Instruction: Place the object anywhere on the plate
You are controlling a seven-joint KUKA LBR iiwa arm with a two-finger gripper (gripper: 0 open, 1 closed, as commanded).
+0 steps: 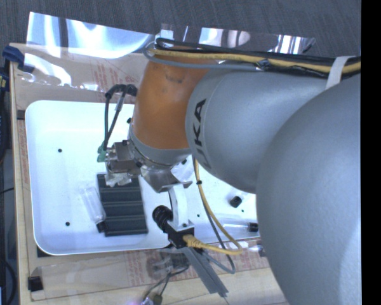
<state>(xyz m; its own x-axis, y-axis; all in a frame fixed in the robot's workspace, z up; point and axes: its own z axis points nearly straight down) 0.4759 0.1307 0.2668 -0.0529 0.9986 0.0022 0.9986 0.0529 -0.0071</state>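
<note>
Ribbed dark plastic, the block (122, 203) lying flat in the left bin (51, 170) looks stiff, light and not fragile, best pinched across its narrow width, where the grooves should resist slipping. A clear plastic piece (92, 202) lies just beside it. From where I stand the tool (119, 169) sits at the block's upper end, its state impossible to tell, and the arm (273, 145) covers most of the right bin, so no plate can be made out.

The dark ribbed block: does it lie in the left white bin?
Yes, the dark ribbed block rests on the floor of the left white bin, near its lower edge, just below the gripper.
</note>
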